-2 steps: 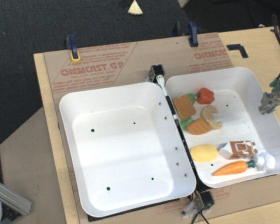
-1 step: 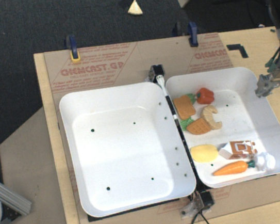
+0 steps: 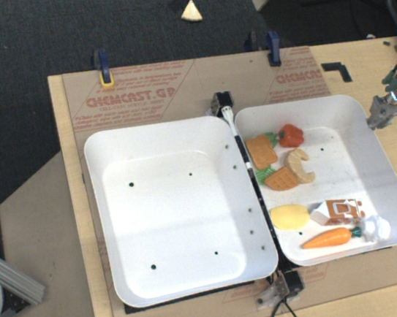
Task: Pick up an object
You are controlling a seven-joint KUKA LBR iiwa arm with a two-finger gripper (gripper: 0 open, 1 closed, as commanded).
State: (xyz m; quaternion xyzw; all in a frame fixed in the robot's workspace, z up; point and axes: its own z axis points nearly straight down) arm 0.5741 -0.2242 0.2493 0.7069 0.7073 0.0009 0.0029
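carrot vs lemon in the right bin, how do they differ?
The carrot is orange, long and tapered, lying crosswise near the right bin's front edge. The lemon is pale yellow, rounded and stubbier, sitting just behind the carrot, nearer the divider. Both lie loose in that bin.

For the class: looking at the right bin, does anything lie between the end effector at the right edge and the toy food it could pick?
Nothing visible does. The end effector sits just outside the right bin, past its right wall; bare white floor lies between that wall and the red pepper and carrot.
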